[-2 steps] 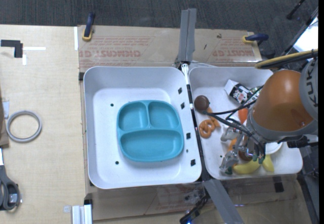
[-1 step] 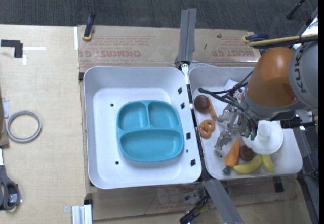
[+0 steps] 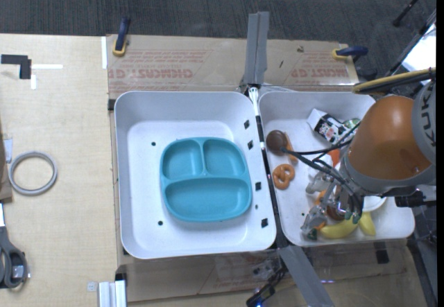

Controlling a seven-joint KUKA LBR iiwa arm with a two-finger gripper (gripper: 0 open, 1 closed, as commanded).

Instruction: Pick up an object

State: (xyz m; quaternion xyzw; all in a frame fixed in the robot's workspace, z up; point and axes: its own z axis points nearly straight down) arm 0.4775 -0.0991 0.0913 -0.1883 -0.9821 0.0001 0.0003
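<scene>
The right bin (image 3: 291, 108) holds several small objects: a brown ball-like item (image 3: 277, 140), an orange pretzel (image 3: 283, 175), a black-and-white packet (image 3: 326, 126) and a yellow banana (image 3: 343, 229) near the front wall. My gripper (image 3: 331, 211) reaches down into the front right part of this bin, just above the banana and some small brown and orange pieces. The arm's orange band (image 3: 388, 138) covers much of the bin's right side. The fingertips are lost among the clutter.
The left bin (image 3: 139, 160) carries a teal divided plate (image 3: 206, 179). On the bench to the left lie a grey tape ring (image 3: 31, 172) and scissors (image 3: 12, 264). A grey divider strip (image 3: 257, 49) runs back between the bins.
</scene>
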